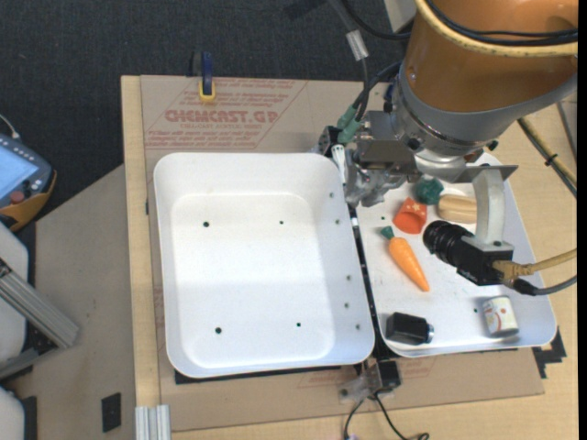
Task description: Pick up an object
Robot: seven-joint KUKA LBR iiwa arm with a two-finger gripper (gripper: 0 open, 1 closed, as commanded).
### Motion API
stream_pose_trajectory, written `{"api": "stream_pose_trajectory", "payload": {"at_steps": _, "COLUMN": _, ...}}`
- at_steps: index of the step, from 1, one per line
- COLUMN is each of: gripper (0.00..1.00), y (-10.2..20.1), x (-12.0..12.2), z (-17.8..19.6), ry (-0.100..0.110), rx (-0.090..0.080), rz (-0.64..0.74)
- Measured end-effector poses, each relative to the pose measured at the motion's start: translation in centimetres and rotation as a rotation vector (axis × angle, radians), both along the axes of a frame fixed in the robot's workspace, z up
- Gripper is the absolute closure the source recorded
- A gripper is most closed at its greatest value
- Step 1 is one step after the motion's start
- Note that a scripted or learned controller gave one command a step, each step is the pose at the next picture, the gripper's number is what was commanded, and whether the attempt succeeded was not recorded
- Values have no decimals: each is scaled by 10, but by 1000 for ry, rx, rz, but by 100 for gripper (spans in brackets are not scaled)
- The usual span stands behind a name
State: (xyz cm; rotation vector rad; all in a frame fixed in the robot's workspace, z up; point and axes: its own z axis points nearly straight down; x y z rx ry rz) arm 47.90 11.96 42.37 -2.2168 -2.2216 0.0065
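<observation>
The gripper [371, 183] hangs at the right bin's [532, 324] far left corner, its opening impossible to tell, while the carrot [408, 262] near the bin's middle looks light, stiff and smooth, best pinched across its thick end.

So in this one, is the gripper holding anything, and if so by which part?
It cannot be told. The gripper is low at the right bin's upper left corner, the wrist covering it; the carrot lies free nearby.

brown board [229, 108], blue clamp [205, 73], dark carpet [73, 44]
</observation>
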Motion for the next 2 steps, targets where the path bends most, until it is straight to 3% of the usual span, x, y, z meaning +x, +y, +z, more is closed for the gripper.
{"api": "stream_pose_trajectory", "payload": {"at_steps": 1, "gripper": 100, "y": -1, "x": 1, "z": 13, "ry": -6, "rx": 1, "rz": -1}}
{"api": "stream_pose_trajectory", "payload": {"at_steps": 2, "gripper": 100, "y": -26, "x": 2, "z": -170, "ry": 11, "rx": -3, "rz": -7}}
